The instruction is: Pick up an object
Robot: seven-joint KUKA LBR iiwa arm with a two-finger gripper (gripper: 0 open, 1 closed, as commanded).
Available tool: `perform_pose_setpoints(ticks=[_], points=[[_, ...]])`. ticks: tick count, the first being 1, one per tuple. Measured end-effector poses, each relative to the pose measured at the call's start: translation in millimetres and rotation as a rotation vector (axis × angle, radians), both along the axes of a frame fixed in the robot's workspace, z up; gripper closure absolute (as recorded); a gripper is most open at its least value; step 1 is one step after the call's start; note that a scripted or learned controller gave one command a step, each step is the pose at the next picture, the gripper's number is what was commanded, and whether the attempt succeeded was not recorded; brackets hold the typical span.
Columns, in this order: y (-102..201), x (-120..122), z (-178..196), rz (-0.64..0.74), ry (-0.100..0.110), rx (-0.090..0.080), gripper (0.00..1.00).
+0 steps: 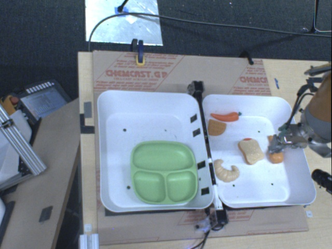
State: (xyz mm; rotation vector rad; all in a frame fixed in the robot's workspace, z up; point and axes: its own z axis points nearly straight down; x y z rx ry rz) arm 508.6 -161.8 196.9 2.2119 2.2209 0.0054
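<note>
Two white bins sit side by side on your desk. The left bin (111, 108) holds a green tray (164, 171) with three compartments, toward its near side. The right bin (298, 193) holds a carrot (226, 116) at the far side, a round tan piece (216, 127) just near it, a toast slice (251, 151) in the middle and a croissant (226, 170) nearer left. Your tool (280, 144) hangs over the right edge, just above an orange ball (277, 157); you cannot tell its grip.
</note>
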Motion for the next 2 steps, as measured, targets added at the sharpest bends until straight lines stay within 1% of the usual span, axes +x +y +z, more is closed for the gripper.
perform_pose_setpoints(ticks=[1, 2], points=[[6, 6, 62, 0.001, -0.001, 0.0, 1.0], [64, 15, 66, 0.007, 0.003, 0.004, 1.0]])
